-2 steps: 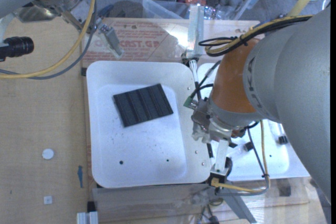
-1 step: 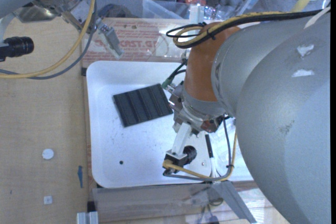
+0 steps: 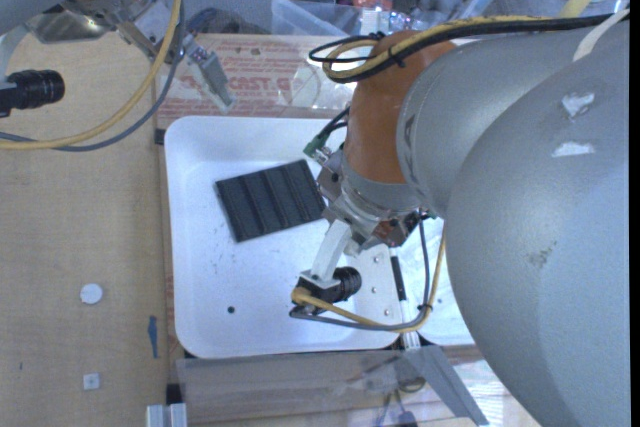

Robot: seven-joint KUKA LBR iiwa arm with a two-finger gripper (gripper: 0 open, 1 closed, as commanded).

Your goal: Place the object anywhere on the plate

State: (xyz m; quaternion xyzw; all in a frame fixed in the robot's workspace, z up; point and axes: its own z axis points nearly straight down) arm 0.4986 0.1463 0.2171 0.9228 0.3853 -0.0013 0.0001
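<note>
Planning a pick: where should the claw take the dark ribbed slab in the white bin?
Probably across its two long edges, near the middle, coming from straight above: the dark ribbed slab lies flat on the white bin floor, so only its thin edges offer purchase.

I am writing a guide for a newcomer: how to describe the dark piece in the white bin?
Look at the white bin under the grey arm. In its upper half, left of the arm's orange band, lies a dark slab. It is the one flat, ribbed rectangle there; the small dark dot below is round.
</note>
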